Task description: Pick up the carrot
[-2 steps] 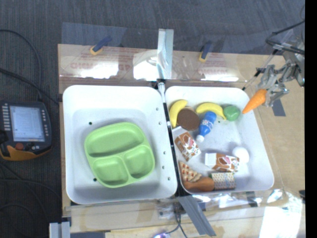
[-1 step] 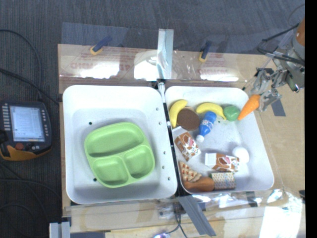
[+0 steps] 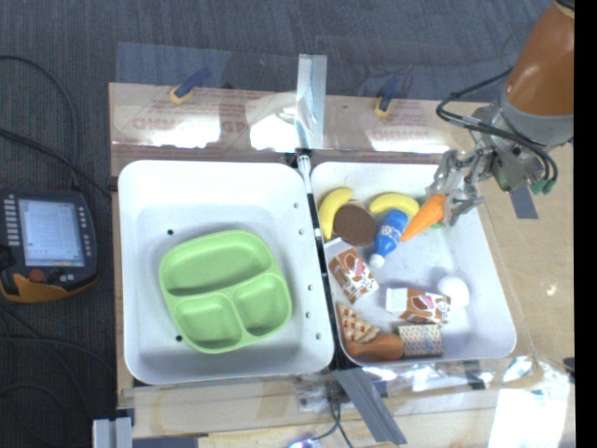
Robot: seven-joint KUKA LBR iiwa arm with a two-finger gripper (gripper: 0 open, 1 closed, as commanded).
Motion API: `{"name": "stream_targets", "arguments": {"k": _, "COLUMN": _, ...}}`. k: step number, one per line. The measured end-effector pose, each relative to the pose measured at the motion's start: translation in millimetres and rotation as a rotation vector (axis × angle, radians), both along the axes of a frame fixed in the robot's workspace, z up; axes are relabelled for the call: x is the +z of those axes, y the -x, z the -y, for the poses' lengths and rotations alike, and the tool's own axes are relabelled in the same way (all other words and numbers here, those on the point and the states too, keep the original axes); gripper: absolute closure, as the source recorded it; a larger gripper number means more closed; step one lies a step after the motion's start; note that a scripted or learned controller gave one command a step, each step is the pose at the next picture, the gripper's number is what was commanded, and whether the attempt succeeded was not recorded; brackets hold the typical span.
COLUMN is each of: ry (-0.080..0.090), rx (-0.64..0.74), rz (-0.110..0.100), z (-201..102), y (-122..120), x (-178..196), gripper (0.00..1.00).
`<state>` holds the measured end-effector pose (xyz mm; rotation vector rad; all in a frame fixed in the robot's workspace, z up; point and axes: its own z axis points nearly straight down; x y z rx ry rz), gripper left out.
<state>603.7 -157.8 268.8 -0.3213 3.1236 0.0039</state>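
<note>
The carrot [image 3: 423, 218] is orange and tapered. It hangs tilted over the back of the right bin [image 3: 492, 278], with its tip pointing down-left toward a blue bottle [image 3: 389, 235]. My gripper [image 3: 451, 192] reaches in from the right and is shut on the carrot's thick end, a finger showing on each side of it. The arm's orange band [image 3: 546, 59] is at the upper right.
The right bin also holds two bananas [image 3: 332, 203], a brown disc [image 3: 354, 222], small cartons [image 3: 350, 273], a white egg [image 3: 454, 291], a pizza slice [image 3: 353, 323] and a can [image 3: 422, 341]. A green divided plate [image 3: 224, 289] lies in the left bin [image 3: 140, 250].
</note>
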Motion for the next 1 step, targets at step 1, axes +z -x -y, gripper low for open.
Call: {"name": "stream_targets", "arguments": {"k": 1, "ry": 0.003, "rx": 0.376, "rz": 0.001, "z": 2.1, "y": 85.5, "x": 5.8, "gripper": 1.00}}
